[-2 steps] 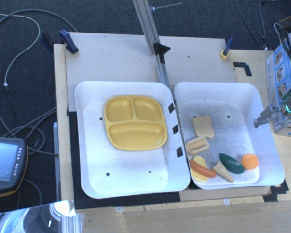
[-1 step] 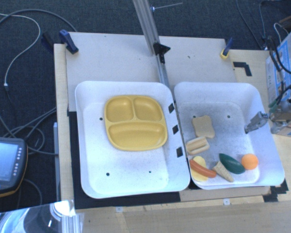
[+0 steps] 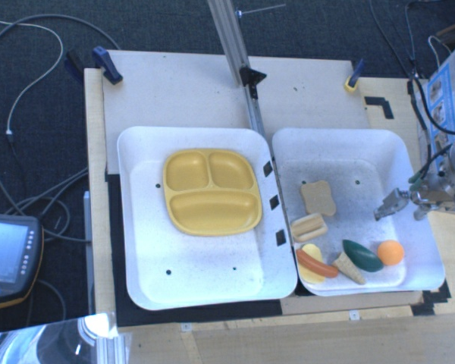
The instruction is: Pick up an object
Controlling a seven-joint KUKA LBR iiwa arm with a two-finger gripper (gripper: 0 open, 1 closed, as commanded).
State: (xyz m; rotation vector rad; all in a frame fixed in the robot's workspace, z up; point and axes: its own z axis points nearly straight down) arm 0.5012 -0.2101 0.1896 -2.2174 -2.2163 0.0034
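The gripper (image 3: 398, 203) sits at the right edge of the right bin (image 3: 364, 142), low over the sloping wall; two metal fingers point left toward the bin's middle, but whether they stand wide or narrow I cannot tell at this size, and nothing shows between them.

The candidates for the pick all lie in that bin, crowded along its near edge: an orange ball (image 3: 390, 252) in the near right corner, touching or just beside a dark green vegetable (image 3: 362, 255); a pale wedge (image 3: 349, 268) next to that; a red sausage (image 3: 318, 263) lying across a yellow piece (image 3: 309, 266) toward the near left corner; a bread roll (image 3: 309, 225) just above them; a tan slice of toast (image 3: 318, 199) nearer the middle. The left bin (image 3: 136, 226) carries only a yellow divided plate (image 3: 211, 191) at its far half.

The risks, as I judge them, come from the crowding and the walls; a descent on the ball could nudge it so it rolls off; a close on the green vegetable could catch the wedge as well; anything tight against the near edge leaves little room for a finger on that side; the flat toast may offer no edge to pinch.
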